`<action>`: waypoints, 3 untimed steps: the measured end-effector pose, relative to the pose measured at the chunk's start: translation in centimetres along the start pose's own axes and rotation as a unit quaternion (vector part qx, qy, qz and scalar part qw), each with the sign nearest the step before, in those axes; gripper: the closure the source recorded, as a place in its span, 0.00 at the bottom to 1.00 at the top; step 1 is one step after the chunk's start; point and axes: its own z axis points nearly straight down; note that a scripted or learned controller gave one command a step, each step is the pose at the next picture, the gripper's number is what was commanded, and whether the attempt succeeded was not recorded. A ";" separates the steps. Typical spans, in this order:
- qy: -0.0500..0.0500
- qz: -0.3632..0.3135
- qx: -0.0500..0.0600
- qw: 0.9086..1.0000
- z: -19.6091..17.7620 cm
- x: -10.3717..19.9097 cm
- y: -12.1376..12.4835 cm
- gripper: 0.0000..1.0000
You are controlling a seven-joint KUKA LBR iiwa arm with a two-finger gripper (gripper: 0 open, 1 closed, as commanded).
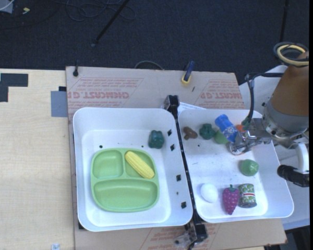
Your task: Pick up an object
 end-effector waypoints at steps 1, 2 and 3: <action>0.001 0.000 0.002 1.000 -1.2 -0.1 0.0 1.00; 0.001 -0.002 0.002 1.000 -2.1 4.8 1.9 1.00; 0.001 -0.002 0.003 1.000 -1.1 10.4 4.4 1.00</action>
